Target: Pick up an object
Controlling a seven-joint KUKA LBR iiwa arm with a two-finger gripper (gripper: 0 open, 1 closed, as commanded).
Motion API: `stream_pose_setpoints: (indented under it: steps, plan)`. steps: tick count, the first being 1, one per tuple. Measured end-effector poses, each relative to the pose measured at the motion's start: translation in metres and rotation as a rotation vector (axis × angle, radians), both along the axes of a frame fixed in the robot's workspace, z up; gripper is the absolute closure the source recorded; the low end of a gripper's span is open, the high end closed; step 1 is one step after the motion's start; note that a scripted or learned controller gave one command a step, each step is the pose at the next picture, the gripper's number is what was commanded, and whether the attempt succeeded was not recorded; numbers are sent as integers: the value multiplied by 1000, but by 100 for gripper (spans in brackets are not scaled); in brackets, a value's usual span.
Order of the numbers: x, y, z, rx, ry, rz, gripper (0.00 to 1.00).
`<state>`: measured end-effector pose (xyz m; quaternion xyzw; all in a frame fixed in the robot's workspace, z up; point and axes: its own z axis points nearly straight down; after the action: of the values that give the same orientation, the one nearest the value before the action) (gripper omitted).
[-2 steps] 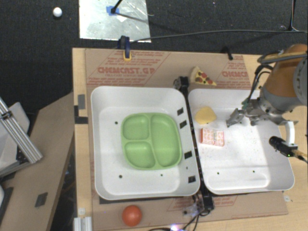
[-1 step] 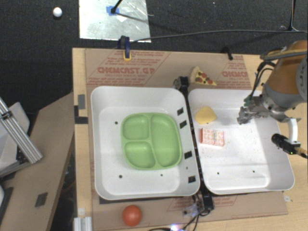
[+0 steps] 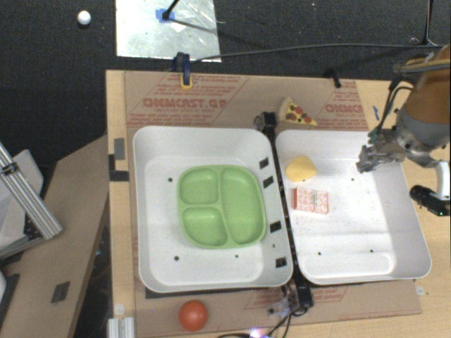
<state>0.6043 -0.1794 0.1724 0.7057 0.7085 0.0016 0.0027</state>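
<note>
In the right bin (image 3: 394, 259) lie a yellow lump (image 3: 301, 168) near its far left and a small red-and-white packet (image 3: 311, 201) just in front of it. My gripper (image 3: 368, 162) hangs over the bin's far right part, well to the right of the yellow lump and apart from both objects. Nothing shows between its tips. The left bin (image 3: 151, 189) holds a green divided plate (image 3: 221, 205).
A toy pizza slice (image 3: 297, 113) lies on the cardboard behind the right bin. An orange-red ball (image 3: 192, 315) rests on the bench in front of the left bin. A blue clamp (image 3: 183, 67) sits at the board's far edge, and a metal rail (image 3: 28, 196) stands at left.
</note>
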Motion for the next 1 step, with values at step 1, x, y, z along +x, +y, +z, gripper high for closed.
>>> stream_pose_setpoints:
  steps: [1]
  plan:
    - [1,-5,53,-1,-2,0,100]
